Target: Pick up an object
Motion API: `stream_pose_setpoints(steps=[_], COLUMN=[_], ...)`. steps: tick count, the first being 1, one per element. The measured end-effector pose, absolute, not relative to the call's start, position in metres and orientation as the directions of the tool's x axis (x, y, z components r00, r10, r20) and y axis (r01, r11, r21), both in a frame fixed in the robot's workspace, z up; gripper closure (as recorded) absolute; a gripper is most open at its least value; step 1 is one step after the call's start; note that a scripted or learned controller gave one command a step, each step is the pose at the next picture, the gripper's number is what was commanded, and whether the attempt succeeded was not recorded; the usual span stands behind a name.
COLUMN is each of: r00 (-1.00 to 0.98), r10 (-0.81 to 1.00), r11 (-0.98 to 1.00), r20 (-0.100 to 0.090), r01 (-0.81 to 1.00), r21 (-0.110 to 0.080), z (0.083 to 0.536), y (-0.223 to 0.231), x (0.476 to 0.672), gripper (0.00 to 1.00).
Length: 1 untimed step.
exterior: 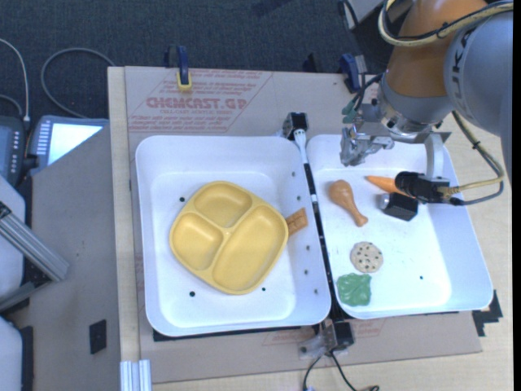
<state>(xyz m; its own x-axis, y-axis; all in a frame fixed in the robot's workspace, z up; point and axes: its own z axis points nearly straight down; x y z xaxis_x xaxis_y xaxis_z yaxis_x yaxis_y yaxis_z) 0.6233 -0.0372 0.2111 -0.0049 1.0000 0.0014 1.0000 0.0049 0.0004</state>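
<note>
- The gripper [356, 158] hangs over the far left corner of the right bin [444, 255]. It is close to the bin's far wall and to the dark seam [313, 206] where the two bins meet.
- How far the gripper is open cannot be told from this angle, and nothing can be seen held in it.
- The drumstick [348, 200] is the nearest object. It lies on the bin floor just below the gripper in the view, apart from it, with its thick end toward the gripper and its thin end slanting away to the lower right.
- The carrot [380, 182] lies near the gripper's lower right, close beside the drumstick's thick end.
- The cookie [366, 257] lies flat farther down from the gripper, beyond the drumstick. The green leafy piece [354, 288] sits past it, by the bin's near left corner.
- To the gripper's right and lower right the bin floor is bare white out to the right wall.
- Across the seam to the gripper's left, a yellow divided plate [230, 236] takes up most of the left bin [155, 182]. A small brown piece [296, 220] is at the plate's right edge.
</note>
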Motion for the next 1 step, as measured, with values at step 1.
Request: stream_pose_setpoints(steps=[1], r00=[-0.004], r10=[1.000], r11=[0.004], r20=[0.002], r01=[1.000], r21=[-0.002], z=[0.2227], y=[0.0174], x=[0.6119], gripper=[1.00])
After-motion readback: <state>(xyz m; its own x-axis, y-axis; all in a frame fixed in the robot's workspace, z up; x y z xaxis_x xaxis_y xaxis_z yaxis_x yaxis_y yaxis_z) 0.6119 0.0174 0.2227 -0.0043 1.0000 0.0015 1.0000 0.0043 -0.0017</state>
